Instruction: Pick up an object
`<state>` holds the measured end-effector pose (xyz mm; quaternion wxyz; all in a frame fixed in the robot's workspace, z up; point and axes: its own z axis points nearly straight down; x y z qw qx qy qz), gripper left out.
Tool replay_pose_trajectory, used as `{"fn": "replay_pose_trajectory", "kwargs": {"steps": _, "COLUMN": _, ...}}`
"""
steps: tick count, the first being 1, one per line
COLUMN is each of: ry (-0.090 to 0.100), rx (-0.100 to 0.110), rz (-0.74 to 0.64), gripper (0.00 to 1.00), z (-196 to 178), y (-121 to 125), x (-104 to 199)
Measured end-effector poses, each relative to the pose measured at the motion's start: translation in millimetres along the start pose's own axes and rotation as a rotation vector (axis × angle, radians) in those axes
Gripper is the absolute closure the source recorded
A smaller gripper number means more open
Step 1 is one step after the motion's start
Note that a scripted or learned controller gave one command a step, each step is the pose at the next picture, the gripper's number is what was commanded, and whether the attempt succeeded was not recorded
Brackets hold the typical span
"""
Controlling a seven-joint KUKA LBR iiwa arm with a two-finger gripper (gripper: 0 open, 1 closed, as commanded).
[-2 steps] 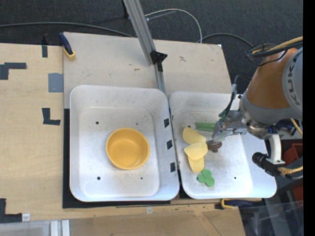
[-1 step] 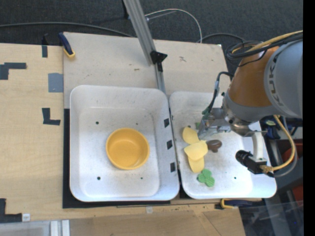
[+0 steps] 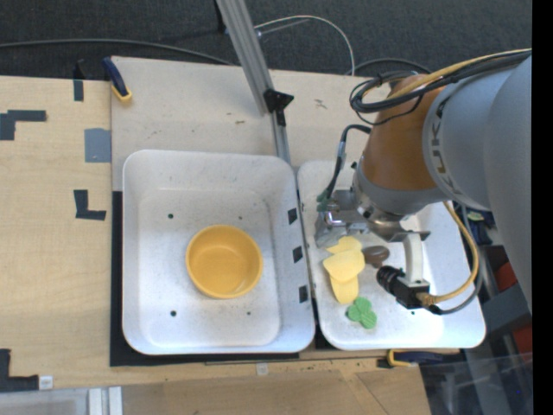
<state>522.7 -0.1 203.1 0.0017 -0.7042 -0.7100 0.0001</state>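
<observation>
The yellow object (image 3: 344, 269), a soft-looking piece with lobed edges, lies in the right bin (image 3: 458, 322), close to that bin's left wall. Its long axis runs roughly from the bin's far side toward its near side, slightly slanted. Just past its near end sits a small green object (image 3: 363, 314), close to it but whether touching cannot be told. To the right of the yellow object, just beside its upper part, lies a small brown object (image 3: 376, 254).

The end effector (image 3: 339, 226) stands directly over the far end of the yellow object, so the task's thing lies below it and extends toward the near side of the bin from there. Judged from this, the coming move is chiefly a descent, not a sideways shift.

The state of the end effector cannot be determined: the wrist and orange band (image 3: 393, 158) overhang it, and the metal parts beneath are too cluttered to separate (no object is seen between any fingers). A black fitting with a cable (image 3: 406, 289) hangs beside the arm, to the right of the yellow object, and covers part of the bin floor.

The left bin (image 3: 143, 175), beside the right bin, holds a yellow bowl (image 3: 224, 260), well apart from the end effector. Both bins rest on the worktop (image 3: 52, 232).
</observation>
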Motion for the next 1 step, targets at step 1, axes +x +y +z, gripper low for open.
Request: {"fn": "replay_pose_trajectory", "kwargs": {"steps": 1, "ry": 0.000, "rx": 0.000, "rz": -0.001, "gripper": 1.00, "z": -2.0, "y": 8.8, "x": 59.0}}
